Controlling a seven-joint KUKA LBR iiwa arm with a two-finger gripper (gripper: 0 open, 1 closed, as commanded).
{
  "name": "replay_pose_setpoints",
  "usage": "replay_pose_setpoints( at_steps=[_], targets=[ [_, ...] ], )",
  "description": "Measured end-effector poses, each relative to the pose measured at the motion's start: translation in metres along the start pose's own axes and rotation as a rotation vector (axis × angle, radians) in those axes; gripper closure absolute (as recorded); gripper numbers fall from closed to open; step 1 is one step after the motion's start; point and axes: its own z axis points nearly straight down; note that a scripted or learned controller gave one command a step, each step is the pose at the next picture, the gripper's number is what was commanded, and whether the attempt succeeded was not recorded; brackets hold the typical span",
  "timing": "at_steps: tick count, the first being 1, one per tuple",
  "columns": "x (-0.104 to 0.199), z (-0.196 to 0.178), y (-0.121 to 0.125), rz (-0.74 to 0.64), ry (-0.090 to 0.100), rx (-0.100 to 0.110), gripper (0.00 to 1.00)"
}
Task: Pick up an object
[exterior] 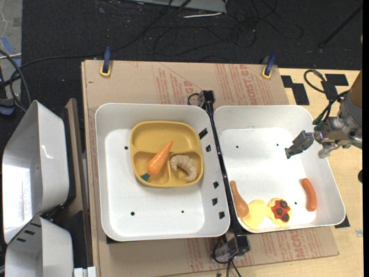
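The right bin (271,120) holds an orange sausage (310,194) near its right wall. An orange-brown drumstick-shaped piece (238,199) lies at its front left, and a pale yellow piece with red and dark toppings (277,210) sits at the front. My gripper (313,146) hangs over the right bin's right side, above and behind the sausage. It is open, with one dark finger (299,143) pointing left and nothing between the fingers. In the left bin (115,212), a yellow divided plate (142,136) carries an orange carrot (159,157) and a pale curled shrimp (185,166).
The bins stand on a cardboard-covered board (173,79) held by two clamps at the back. Grey containers (34,160) sit to the far left. Cables run across the dark floor behind the bench.
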Motion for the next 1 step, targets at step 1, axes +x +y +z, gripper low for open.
replay_pose_setpoints(
  at_steps=[1],
  targets=[
    [0.0004, -0.0055, 0.0019, -0.003, -0.002, -0.010, 0.00]
  ],
)
